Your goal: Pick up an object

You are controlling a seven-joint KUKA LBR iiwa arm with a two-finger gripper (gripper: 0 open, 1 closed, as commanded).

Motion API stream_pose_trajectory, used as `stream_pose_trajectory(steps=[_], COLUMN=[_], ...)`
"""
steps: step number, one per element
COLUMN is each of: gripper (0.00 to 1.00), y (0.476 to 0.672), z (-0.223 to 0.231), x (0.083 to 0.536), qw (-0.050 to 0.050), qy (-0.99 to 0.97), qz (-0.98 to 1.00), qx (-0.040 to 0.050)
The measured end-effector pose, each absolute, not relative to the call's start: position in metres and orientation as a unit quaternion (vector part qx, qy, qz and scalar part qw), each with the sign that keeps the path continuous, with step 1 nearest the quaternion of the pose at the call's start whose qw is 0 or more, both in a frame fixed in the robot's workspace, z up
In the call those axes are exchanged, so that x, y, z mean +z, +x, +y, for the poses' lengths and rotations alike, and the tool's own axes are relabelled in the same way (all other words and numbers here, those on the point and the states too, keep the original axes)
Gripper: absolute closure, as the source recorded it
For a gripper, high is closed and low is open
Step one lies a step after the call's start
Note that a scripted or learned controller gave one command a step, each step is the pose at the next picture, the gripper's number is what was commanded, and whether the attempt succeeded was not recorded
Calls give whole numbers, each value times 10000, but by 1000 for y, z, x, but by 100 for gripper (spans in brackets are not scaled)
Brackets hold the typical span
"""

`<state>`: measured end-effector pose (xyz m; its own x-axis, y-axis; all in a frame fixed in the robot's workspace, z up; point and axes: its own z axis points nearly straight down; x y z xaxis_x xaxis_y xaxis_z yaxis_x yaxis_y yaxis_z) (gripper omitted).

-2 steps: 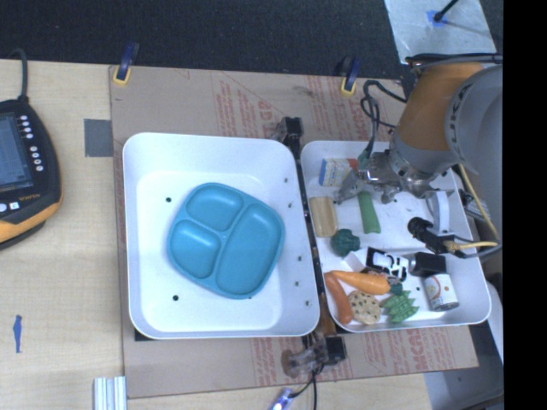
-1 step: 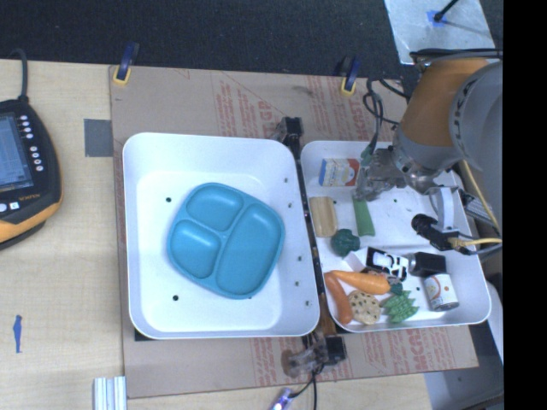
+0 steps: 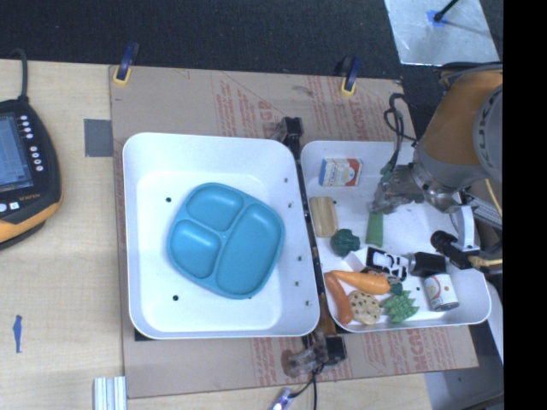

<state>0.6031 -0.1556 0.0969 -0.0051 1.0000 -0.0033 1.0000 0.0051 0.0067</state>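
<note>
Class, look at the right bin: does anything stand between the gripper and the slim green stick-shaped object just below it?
Nothing visible does. The gripper hangs over the right white bin, directly above the slim green stick-shaped object, with bare bin floor around it. The dark green round piece lies to its left, apart.

In the right bin (image 3: 479, 314) lie the things I may pick. A small carton (image 3: 340, 172) with a blue side and a white face lies flat near the far wall. Below it, a tan wooden block (image 3: 323, 216) lies lengthwise beside the bin's left wall. A dark green lump (image 3: 345, 243) sits just under that block. A slim green stick (image 3: 375, 228) lies upright in the view, near the middle. An orange carrot (image 3: 361, 280) lies crosswise above a speckled cookie (image 3: 363, 307). A leafy green piece (image 3: 400, 306) sits right of the cookie. A small can (image 3: 441, 291) with a red-and-white label lies near the bin's right corner.
</note>
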Motion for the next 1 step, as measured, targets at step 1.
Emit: stream_pose_trajectory(steps=[1], gripper=[0], y=[600], z=[-155], x=[92], qw=[-5], qy=[7056], qz=[7086], qx=[-16])
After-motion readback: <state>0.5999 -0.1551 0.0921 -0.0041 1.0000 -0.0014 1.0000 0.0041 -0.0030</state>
